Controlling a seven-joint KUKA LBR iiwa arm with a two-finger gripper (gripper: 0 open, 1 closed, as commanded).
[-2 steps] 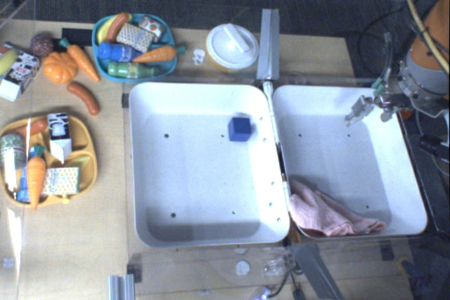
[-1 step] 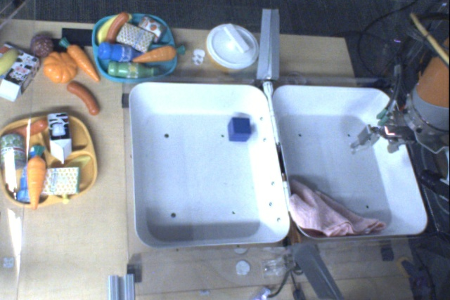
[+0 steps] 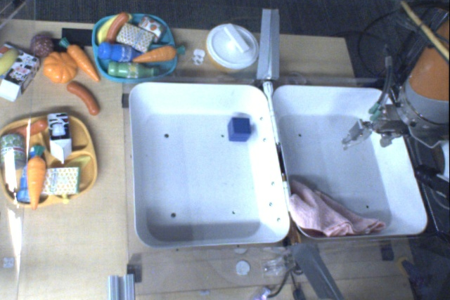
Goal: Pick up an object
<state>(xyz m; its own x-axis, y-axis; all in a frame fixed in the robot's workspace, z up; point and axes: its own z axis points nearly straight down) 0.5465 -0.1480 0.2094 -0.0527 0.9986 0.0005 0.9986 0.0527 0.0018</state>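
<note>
A small blue block [image 3: 240, 128] lies in the left bin [image 3: 162, 221], toward its upper right. In the right bin [image 3: 316, 109], a crumpled pink cloth [image 3: 329, 214] sits against the front wall. My gripper [image 3: 367, 137] hangs over the right bin's right-hand middle, well above the cloth and far to the right of the block. It is open, with nothing between its fingers [image 3: 349, 140].
Left of the bins stand a blue bowl [image 3: 105, 70] and a yellow tray [image 3: 88, 151] of toy food, with loose toy vegetables [image 3: 70, 67] beside them. A white lidded cup [image 3: 232, 46] and a grey post [image 3: 266, 46] sit behind the bins.
</note>
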